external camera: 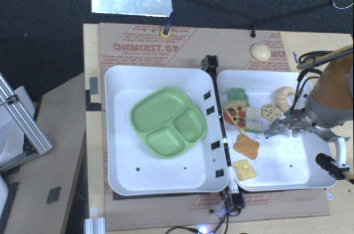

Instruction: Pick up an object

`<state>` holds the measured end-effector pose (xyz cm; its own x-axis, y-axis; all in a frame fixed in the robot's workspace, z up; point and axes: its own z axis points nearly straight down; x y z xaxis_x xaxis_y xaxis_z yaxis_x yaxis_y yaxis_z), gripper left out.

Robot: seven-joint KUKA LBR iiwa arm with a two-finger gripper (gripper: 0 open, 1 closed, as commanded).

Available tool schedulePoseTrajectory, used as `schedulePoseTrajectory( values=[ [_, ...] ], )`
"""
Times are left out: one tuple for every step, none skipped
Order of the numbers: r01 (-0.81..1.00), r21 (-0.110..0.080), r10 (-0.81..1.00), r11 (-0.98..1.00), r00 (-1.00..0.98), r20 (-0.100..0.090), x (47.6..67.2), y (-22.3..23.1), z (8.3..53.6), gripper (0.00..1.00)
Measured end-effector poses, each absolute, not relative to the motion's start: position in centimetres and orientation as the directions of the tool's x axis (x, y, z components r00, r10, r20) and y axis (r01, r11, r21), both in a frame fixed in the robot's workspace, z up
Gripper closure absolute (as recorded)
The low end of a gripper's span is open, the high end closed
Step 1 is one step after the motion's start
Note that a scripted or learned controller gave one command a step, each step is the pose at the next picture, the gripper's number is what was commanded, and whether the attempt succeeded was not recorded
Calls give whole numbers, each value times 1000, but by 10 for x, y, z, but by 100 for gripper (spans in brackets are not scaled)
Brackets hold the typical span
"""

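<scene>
Gripper (272,131) fingers are seen low in the right bin (287,175) beside the pizza slice (236,114); their spread cannot be told. "CHEMCAST" is printed on the cardboard (145,46).

Two white bins (119,133); one green divided plate (167,122); seven toy food pieces in the right bin; one pale ball (260,52) beyond it.

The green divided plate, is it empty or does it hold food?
Empty. The green divided plate shows three bare compartments; the toy foods lie in the other bin.
</scene>
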<state>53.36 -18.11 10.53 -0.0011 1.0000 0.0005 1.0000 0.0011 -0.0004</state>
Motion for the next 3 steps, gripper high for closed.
schedulePoseTrajectory(
  values=[
    [1000,0,1000,1,-1,0,534,-181,84,0],
    [1000,3,1000,1,-1,0,535,-181,95,100],
    [1000,5,1000,5,-5,-2,542,-179,141,100]
  ],
)
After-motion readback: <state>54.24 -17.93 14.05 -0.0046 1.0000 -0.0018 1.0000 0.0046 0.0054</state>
